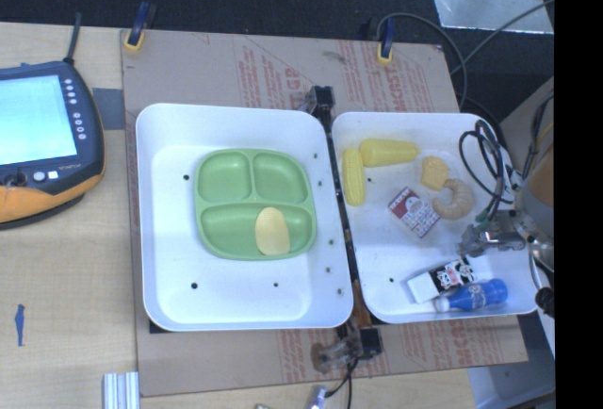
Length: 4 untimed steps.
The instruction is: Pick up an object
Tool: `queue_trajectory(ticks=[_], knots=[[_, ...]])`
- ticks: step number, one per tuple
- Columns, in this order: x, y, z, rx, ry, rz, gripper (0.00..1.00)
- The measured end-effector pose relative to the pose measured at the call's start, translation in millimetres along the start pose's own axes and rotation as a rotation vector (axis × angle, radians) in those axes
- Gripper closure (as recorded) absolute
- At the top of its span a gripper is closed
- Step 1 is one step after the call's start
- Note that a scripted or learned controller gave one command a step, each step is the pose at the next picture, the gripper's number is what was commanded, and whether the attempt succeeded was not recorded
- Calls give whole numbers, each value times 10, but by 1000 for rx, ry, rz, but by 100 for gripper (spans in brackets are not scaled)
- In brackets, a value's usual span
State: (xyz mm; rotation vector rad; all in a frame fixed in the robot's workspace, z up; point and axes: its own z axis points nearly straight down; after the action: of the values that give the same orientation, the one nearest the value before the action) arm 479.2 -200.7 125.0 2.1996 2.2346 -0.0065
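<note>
Low in the frame, in the right bin (377, 303), lying along the bottom wall: a blue bottle (479, 295), with a white carton (439, 281) touching it on the left. Just above, at the bin's right rim: the gripper (494, 236), over the bin floor, nothing seen in it; cannot be told whether spread or closed. Mid-bin: a red-and-white packet (414, 211), a tan ring (456, 200) beside it, an orange lump (434, 171) above. Further up: two yellow pieces, one lying across (387, 152), one upright (353, 177) near the left wall. In the left bin (170, 294): a green plate (247, 186) bearing a pale yellow oval (272, 232) in its lower compartment. Far left: a pendant (42, 139).
</note>
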Motion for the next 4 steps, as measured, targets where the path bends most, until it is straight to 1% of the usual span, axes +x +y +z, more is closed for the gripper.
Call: queue_trajectory(ticks=[1,2,3,4], knots=[[173,-21,329,0,5,9,100],[404,-12,-772,1,7,11,100],[594,-6,-1042,0,7,11,100],[738,-21,-304,6,7,10,100]])
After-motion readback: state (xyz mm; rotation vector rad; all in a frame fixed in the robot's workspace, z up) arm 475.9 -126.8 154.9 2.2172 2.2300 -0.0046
